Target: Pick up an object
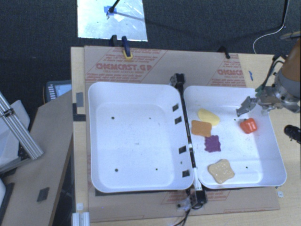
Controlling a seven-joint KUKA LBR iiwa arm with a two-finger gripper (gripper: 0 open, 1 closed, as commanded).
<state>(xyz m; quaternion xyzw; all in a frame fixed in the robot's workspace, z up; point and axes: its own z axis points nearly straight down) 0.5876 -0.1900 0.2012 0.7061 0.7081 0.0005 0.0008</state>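
Camera view: the grey two-finger gripper (245,108) is seen above the right white bin (270,173), fingers spread apart, nothing held. A small red-orange object (248,125) lies just below it.

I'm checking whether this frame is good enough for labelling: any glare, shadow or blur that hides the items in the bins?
Camera view: even, soft lighting; the yellow piece, orange piece, purple piece, tan piece and red object read clearly. Glare sits on the shiny sheet at the top, away from the bins. The tool is slightly soft, its fingers hard to resolve.
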